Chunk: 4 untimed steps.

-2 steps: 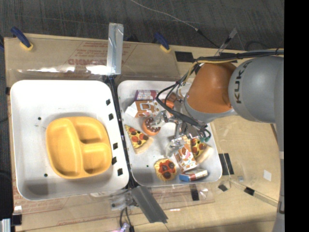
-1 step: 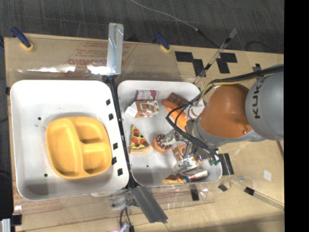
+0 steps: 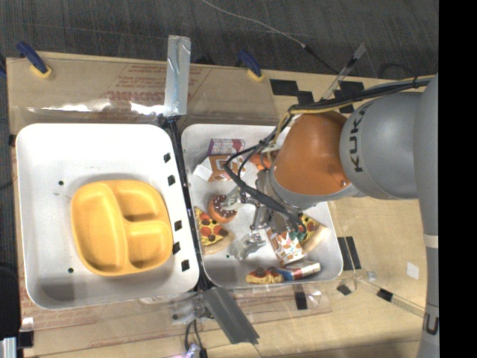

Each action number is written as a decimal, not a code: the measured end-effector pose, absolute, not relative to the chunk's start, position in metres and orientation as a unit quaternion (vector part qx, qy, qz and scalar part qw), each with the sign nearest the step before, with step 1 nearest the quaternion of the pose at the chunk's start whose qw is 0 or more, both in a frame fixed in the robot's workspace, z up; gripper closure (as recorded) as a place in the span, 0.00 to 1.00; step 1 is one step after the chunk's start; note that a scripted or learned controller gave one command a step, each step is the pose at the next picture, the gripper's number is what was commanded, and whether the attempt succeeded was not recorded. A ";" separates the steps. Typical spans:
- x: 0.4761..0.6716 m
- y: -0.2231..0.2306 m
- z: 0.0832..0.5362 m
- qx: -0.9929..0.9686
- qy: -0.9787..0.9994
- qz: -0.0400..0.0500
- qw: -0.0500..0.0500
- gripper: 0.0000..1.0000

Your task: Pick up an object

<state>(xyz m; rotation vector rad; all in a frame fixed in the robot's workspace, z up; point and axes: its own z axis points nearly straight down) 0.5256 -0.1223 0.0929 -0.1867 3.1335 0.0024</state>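
My gripper [image 3: 253, 241] hangs low inside the right bin [image 3: 195, 144], under the arm's orange band, near the bin's front middle. Around it lie small toy foods. A pizza slice [image 3: 210, 233] is just to its left and a brown donut [image 3: 222, 207] sits up and to the left. A red and white packet [image 3: 287, 246] lies right beside it on the right. Another pizza slice [image 3: 311, 230] lies further right. Nothing can be seen held by the gripper. The arm hides the middle of the bin.
The left bin [image 3: 45, 148] holds a yellow divided tray [image 3: 119, 226]. A purple and white box [image 3: 223, 148] lies at the right bin's back. A small pizza piece [image 3: 264, 276] and a red-capped tube [image 3: 304, 270] lie along its front wall.
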 end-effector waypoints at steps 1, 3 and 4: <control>0.584 -0.150 0.098 0.000 1.000 0.002 -0.013 0.00; 0.554 -0.112 0.092 0.017 1.000 0.001 0.001 0.00; 0.600 -0.114 0.089 0.008 1.000 0.002 -0.028 0.00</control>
